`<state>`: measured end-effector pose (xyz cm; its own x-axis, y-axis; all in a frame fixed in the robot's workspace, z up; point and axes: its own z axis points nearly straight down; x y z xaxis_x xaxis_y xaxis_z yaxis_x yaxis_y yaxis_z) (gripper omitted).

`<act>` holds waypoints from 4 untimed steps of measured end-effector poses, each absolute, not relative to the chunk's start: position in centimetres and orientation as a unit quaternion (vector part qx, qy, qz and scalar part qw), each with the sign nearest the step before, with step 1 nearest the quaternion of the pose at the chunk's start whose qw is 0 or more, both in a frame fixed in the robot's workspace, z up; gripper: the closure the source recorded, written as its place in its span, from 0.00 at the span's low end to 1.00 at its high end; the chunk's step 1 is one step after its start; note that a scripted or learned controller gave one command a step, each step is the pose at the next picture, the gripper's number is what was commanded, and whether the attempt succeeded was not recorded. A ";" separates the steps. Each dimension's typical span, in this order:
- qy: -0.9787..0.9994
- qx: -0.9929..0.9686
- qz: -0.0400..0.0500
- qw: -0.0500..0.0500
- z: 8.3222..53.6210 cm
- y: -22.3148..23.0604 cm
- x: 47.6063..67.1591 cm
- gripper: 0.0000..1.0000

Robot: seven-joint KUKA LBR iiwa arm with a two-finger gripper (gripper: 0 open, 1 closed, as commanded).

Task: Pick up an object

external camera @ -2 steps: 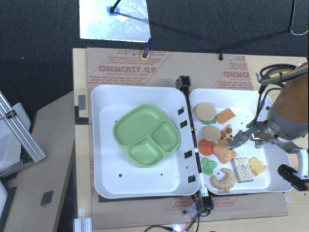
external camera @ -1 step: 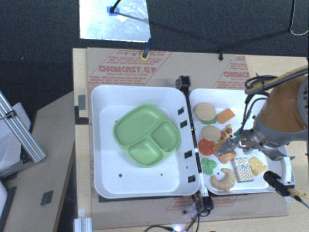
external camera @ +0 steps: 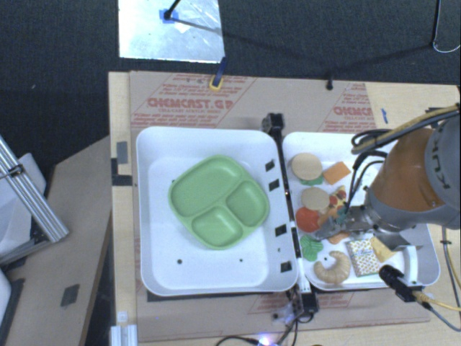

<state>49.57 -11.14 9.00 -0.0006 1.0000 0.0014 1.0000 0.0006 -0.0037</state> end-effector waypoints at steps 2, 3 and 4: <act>-0.707 -0.707 -0.002 -0.003 16.3 -12.1 49.7 1.00; -0.709 -0.706 -0.002 -0.003 20.6 -12.2 50.0 1.00; -0.708 -0.706 -0.001 -0.002 22.6 -12.3 50.1 1.00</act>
